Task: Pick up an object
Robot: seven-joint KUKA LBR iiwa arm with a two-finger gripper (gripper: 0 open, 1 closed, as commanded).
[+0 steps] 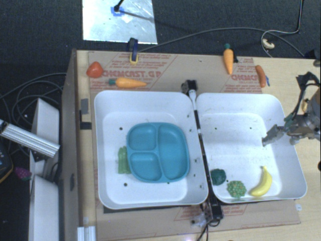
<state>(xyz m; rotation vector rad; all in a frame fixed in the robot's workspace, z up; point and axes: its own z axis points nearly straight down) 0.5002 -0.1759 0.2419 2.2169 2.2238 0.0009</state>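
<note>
A yellow banana (262, 182), a light green broccoli floret (236, 188) and a dark green lump (218, 176) lie along the near side of the right bin (235, 109). My gripper (272, 134) hangs over the right bin's right side, above and a little right of the banana. Nothing shows between its fingers. In the left bin (115, 109) sits a blue divided plate (157, 151) with a green vegetable piece (123, 160) at its left edge.
On the cardboard behind the bins lie a red tomato (95, 70), a carrot (128, 83), a second carrot (228, 59) and an orange-red piece (260, 75). A blue clamp (133, 49) grips the board's far edge. Cables trail at the left and top.
</note>
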